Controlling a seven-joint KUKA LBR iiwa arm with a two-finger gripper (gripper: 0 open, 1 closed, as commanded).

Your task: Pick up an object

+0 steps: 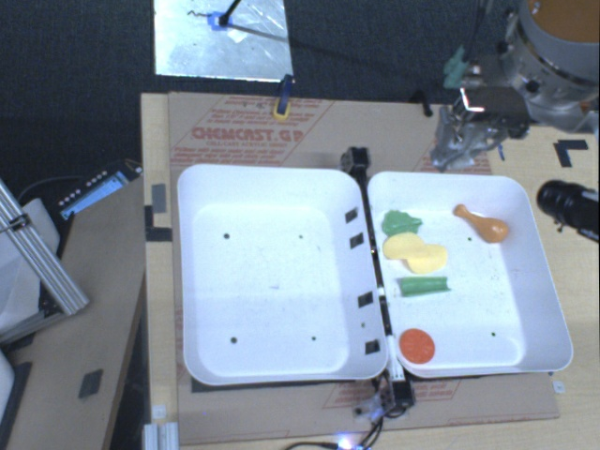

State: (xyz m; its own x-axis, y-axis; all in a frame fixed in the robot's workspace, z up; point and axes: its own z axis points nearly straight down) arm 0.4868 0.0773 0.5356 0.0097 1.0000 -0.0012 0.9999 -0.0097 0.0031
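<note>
The right bin (534, 279) holds several small items. A green leafy piece (400, 221) lies near its left wall, with a yellow lumpy piece (415, 251) just below it and a green bar (424, 286) below that. A red-orange disc (417, 346) sits at the bin's front left corner. A tan drumstick-shaped piece (483, 223) lies toward the back right. My gripper (461, 153) hangs above the bin's back rim, behind all the items and apart from them. Nothing shows between its fingers.
The left bin (202, 336) sits beside the right one, joined by a black hinge strip (375, 279). A silver sheet (220, 26) lies at the back. A yellow and blue clip (281, 101) stands on the cardboard behind the left bin.
</note>
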